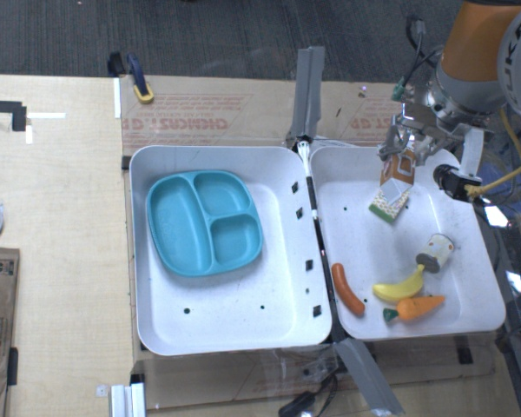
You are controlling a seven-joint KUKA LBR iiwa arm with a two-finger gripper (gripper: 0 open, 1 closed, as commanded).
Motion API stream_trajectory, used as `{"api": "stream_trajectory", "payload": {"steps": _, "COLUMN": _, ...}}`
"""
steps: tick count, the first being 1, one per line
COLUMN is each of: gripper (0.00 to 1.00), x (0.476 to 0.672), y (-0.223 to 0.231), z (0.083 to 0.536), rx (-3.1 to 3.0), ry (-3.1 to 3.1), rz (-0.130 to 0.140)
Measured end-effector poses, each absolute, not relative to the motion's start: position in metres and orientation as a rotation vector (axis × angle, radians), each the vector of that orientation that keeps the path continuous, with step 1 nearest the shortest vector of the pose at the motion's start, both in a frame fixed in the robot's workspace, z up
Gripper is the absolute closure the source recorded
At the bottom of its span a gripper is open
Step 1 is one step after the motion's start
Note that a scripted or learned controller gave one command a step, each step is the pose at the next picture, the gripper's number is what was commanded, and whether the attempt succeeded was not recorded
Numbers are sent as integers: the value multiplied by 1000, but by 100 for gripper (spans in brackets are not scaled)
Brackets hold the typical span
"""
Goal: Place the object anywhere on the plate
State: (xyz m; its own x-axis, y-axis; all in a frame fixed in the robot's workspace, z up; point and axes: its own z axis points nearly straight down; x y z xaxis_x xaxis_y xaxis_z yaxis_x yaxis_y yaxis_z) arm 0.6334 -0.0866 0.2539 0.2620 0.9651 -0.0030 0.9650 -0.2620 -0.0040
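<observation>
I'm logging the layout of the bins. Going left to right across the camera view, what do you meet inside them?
Blue plate → hot dog → carton, under the gripper → carrot → grey-and-white piece. The banana is left out: it overlaps the carrot's span.

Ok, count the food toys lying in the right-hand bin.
3, all near its front edge: a sausage at front left, a banana to its right, and a carrot just under the banana. The arm may hide more.
</observation>
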Motion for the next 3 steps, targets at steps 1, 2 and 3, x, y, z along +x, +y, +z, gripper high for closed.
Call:
{"api": "stream_trajectory", "payload": {"steps": 1, "gripper": 100, "x": 659, "y": -36, "z": 231, "rx": -2073, "ry": -2359, "rz": 5}}
{"api": "stream_trajectory", "payload": {"steps": 2, "gripper": 100, "x": 659, "y": 7, "z": 199, "rx": -1873, "ry": -2520, "rz": 4}}
{"api": "stream_trajectory", "payload": {"steps": 3, "gripper": 100, "x": 659, "y": 82, "z": 191, "rx": -1738, "ry": -2617, "rz": 3}}
